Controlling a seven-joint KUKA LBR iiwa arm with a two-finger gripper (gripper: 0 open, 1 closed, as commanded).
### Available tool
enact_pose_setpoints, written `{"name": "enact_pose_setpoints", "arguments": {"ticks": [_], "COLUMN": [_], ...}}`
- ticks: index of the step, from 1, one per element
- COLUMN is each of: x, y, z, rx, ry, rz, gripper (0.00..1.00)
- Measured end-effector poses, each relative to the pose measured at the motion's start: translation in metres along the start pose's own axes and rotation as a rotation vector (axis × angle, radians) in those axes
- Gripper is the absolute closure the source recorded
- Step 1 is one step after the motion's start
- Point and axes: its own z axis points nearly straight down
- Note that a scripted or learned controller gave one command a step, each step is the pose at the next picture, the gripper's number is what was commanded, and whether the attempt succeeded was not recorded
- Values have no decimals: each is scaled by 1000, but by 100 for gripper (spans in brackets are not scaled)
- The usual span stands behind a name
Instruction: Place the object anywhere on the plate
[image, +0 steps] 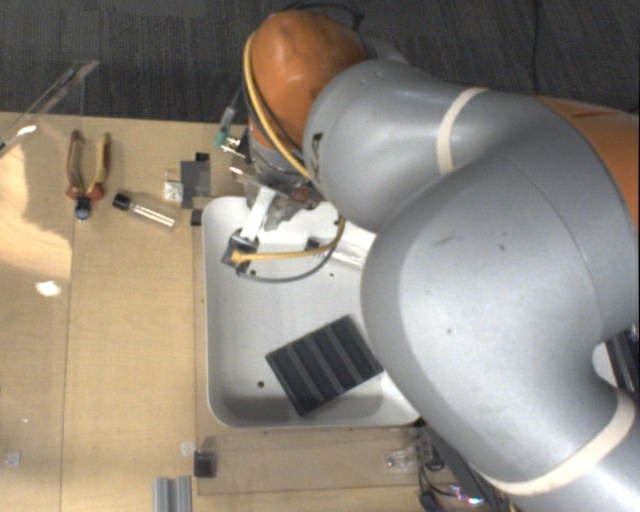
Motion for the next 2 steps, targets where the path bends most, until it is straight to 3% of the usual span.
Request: {"name": "enact_pose_setpoints", "arguments": {"ticks": [1,2], "x": [-26,1], "y": [-56,6], "z": [78,96], "rx": [4,-7], "ry": [-2,2], "rz": [-109,-747], "gripper": [100,100]}}
